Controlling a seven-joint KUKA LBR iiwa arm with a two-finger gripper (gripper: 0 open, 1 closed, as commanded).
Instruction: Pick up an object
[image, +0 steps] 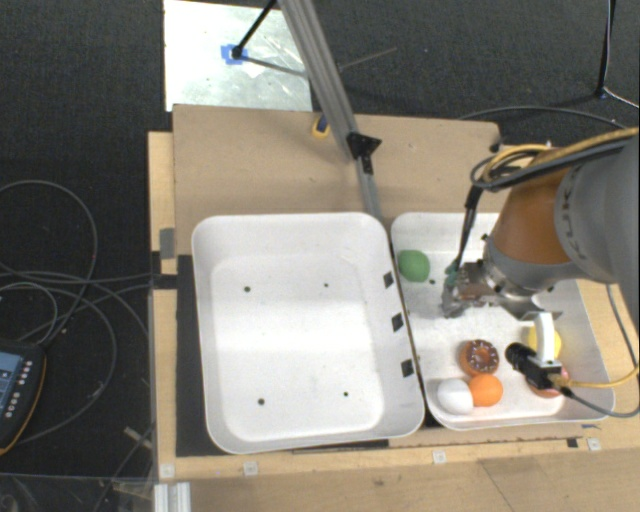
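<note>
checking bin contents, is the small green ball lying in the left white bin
No, the small round green ball lies in the right shallow white bin, near its upper left corner, beside the divider.

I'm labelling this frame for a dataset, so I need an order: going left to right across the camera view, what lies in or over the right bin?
Green ball → gripper → white ball → brown ring-shaped thing, with the orange ball just below it → yellow object by the right wall.
</note>
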